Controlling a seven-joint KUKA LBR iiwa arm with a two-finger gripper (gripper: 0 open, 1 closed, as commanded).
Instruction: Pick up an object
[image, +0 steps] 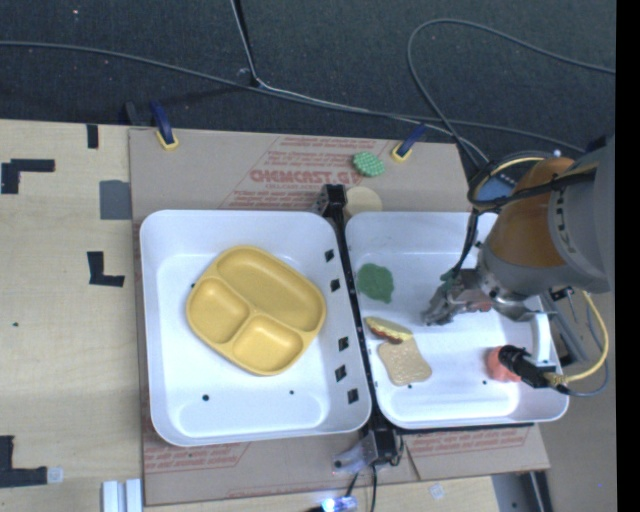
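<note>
Quick count: there were two white bins, the left bin and the right bin. One yellow divided tray sat in the left. The right had four small items: one green piece, one apple slice, one toast slice, one red-orange piece. One green waffle-like piece lay on the table.

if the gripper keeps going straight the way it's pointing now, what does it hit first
Probably the bare floor of the right bin. The gripper points down and left; the apple slice lies next along that line, though depth is hard to judge.
</note>
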